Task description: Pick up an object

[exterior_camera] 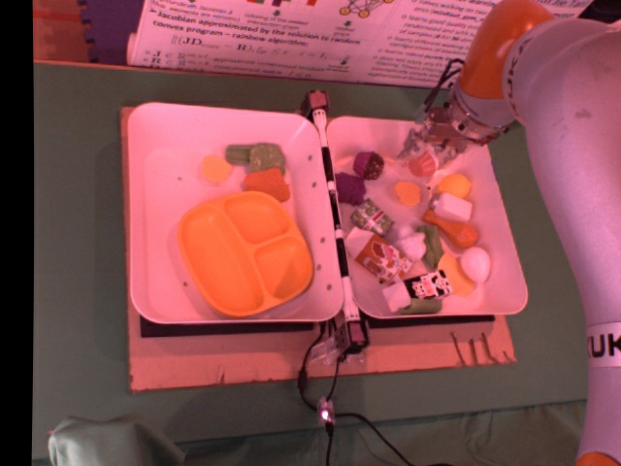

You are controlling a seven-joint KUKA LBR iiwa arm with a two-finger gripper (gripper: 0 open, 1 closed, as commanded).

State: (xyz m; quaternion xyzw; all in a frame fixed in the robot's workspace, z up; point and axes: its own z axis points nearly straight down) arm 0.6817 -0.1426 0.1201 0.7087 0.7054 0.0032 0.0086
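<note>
Green bench with two white bins, so: the arm (572,115) bends in from 2 o'clock, wrist tipped down over the right bin (505,260). Its gripper (423,153) hangs at that bin's 12 o'clock edge, touching a small orange toy (422,166); honestly can't tell how the fingers stand. Left bin (146,221) holds an orange divided plate (247,252).

Robotics lab; research poster (320,13) with diagrams and text above bench; grey industrial arm (563,115); 2 white bins (146,212) on cardboard; loose cables (340,416) in front.
</note>
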